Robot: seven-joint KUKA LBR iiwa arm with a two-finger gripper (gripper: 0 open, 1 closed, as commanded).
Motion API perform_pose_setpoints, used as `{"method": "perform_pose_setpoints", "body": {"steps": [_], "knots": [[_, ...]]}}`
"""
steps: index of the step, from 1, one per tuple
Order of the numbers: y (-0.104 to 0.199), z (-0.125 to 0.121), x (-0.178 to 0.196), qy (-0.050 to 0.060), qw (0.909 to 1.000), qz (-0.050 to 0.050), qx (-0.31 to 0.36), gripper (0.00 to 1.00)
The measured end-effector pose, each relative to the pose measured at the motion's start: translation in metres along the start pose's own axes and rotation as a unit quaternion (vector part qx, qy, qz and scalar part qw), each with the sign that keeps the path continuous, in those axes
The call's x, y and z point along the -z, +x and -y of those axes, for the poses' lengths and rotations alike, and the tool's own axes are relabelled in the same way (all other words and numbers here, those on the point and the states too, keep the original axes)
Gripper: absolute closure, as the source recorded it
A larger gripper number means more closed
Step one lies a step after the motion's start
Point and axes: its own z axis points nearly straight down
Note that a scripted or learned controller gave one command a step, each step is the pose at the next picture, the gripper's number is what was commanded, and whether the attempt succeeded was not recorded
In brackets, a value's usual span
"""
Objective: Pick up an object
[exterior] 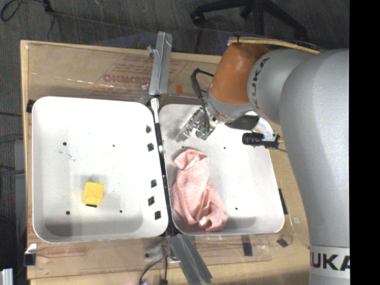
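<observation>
The crumpled pink cloth (198, 190) by the right bin's (267, 177) left wall is judged soft, light, best pinched at a raised fold; the gripper's (196, 126) grip cannot be told.

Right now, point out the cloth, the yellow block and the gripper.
cloth (196, 190), camera view, middle of the pink bundle
yellow block (93, 193), camera view, its top face
gripper (195, 129), camera view, between its fingertips
</observation>
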Motion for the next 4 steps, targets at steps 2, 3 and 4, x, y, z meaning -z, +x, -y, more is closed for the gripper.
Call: {"method": "perform_pose_setpoints", "body": {"steps": [2, 3, 4], "knots": [[-0.024, 0.007, 0.002, -0.002, 0.9997, 0.003, -0.023, 1.0], [0.001, 0.009, 0.0, 0.0, 0.9918, 0.0, 0.128, 1.0], [-0.005, 0.008, 0.106, -0.001, 0.9953, 0.003, 0.096, 1.0]]}}
